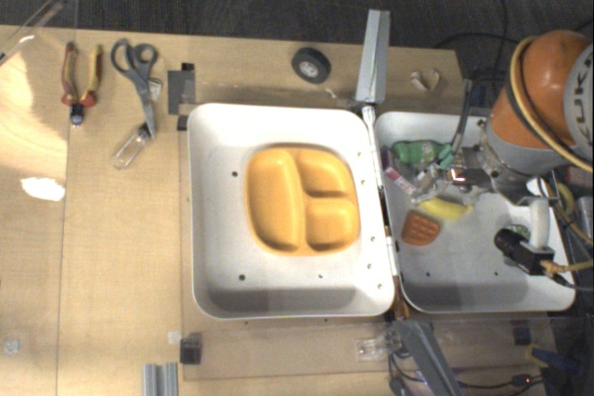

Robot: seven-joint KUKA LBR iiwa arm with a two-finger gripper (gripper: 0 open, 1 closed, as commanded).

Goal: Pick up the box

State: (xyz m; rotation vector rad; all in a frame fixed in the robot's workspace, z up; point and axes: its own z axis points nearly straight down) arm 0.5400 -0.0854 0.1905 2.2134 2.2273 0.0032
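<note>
Lying in the right bin, the box reads as a small yellow block with flat faces, tilted, just beside a rounded orange-brown piece. The metallic gripper hangs just above it in view, among glossy green and pink clutter; whether the jaws are open or closed cannot be told. The smooth white left bin holds a moulded yellow divided tray. Scissors, pliers and a tape roll lie on the wooden bench.
</note>
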